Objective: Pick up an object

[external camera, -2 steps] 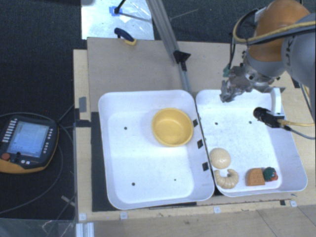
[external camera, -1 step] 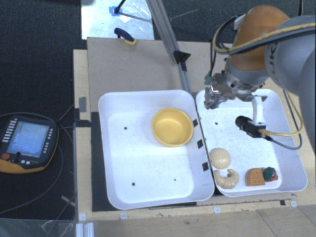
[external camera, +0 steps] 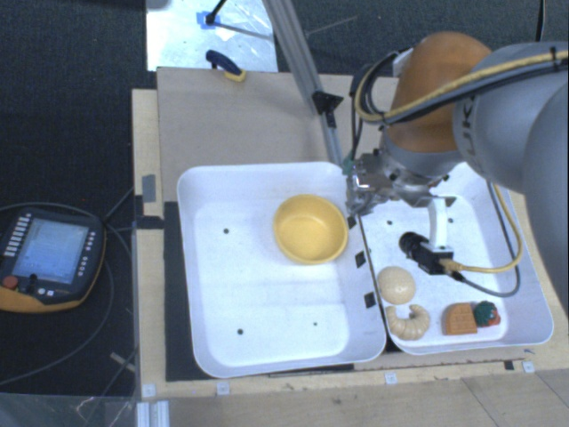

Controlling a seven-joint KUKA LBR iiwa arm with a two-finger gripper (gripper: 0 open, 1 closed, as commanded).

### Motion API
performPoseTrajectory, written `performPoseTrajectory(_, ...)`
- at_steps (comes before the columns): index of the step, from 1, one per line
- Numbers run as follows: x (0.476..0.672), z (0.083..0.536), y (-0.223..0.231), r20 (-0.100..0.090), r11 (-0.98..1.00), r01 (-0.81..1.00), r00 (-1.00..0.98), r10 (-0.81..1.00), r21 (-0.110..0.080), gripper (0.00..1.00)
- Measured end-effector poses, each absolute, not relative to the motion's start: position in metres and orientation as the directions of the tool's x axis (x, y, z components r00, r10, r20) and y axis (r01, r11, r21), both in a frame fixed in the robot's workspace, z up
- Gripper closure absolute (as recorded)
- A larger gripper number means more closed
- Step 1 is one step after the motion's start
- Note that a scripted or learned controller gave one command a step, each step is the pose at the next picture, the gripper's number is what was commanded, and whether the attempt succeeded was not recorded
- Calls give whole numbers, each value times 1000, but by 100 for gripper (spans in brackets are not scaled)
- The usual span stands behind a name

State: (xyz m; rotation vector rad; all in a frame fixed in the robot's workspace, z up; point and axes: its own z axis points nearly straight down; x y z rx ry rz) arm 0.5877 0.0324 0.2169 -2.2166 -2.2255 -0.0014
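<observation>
Two shallow white bins sit side by side on the table [external camera: 231, 114]. A round yellow plastic bowl [external camera: 310, 229] lies in the left bin [external camera: 213, 310]. At its right rim hangs the gripper [external camera: 357, 194]; whether clenched or released, I cannot tell.

Yellow bowl [external camera: 310, 229] in left bin [external camera: 213, 327], near its right wall; egg [external camera: 396, 285], croissant [external camera: 408, 321], orange block [external camera: 460, 318] in right bin [external camera: 533, 327], arm [external camera: 498, 105] above
</observation>
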Motion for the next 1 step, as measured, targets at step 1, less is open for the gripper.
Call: performPoseTrajectory(1,566,212,82,1,3,1000,-3,1000,0,100)
